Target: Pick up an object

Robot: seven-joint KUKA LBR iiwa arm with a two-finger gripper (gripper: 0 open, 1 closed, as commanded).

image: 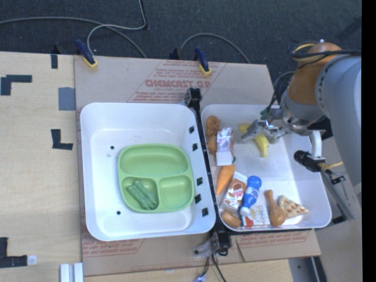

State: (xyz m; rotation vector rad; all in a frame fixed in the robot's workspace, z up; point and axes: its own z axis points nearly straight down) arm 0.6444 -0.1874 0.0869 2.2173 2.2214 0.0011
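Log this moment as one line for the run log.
arm: over right white bin | pincer: low by yellow toy banana | grasp: unconfirmed | left white bin: green divided plate

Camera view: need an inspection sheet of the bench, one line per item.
Surface: cardboard sheet under two white bins, held by two clamps at its far edge.
Job's things: right bin holds a carrot, blue bottle, banana, pizza slice, drumstick, small carton and other toy food.
Clutter: left bin holds a green divided plate with green beans in one compartment.
Gripper: gripper low over the right bin's far end, beside the banana; grasp unclear.
Cables: black cable loops across the dark floor beyond the bench.
Surroundings: black tape marks on the tabletop at left.
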